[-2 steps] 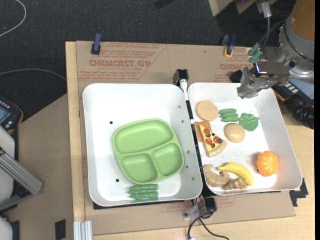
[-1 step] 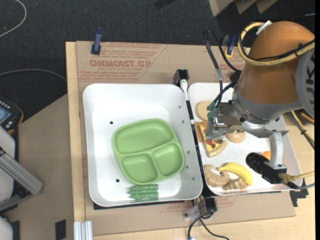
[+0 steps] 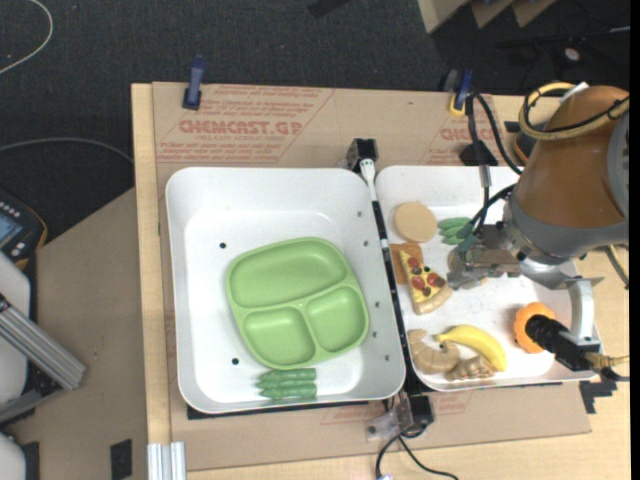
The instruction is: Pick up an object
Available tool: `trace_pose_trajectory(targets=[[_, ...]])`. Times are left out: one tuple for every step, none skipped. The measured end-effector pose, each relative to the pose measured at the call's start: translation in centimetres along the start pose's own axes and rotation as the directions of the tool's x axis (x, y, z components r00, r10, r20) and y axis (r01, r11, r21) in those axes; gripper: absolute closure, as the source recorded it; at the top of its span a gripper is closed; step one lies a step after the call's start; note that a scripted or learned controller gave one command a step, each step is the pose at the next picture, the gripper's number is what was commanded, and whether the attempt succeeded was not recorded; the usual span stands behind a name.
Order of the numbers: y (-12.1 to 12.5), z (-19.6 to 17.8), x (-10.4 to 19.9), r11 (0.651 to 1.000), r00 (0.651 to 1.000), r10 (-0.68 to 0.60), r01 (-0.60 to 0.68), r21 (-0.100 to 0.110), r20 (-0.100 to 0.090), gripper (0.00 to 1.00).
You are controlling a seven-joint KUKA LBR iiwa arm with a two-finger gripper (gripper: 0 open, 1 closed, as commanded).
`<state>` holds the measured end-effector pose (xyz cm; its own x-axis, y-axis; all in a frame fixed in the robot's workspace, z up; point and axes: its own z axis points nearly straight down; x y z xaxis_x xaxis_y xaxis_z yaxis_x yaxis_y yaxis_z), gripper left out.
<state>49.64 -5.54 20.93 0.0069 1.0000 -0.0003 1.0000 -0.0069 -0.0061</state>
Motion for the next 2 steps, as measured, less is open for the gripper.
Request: trace_pose_trajectory(targets=[[1.3,-2.9,10.1,1.000,1.000,-0.016,0.016,-0.010,-0.003,1.00],[-1.4,-29.1,7.7,1.000,1.000,-0.009,0.009,-0.027,-0.003,1.00]])
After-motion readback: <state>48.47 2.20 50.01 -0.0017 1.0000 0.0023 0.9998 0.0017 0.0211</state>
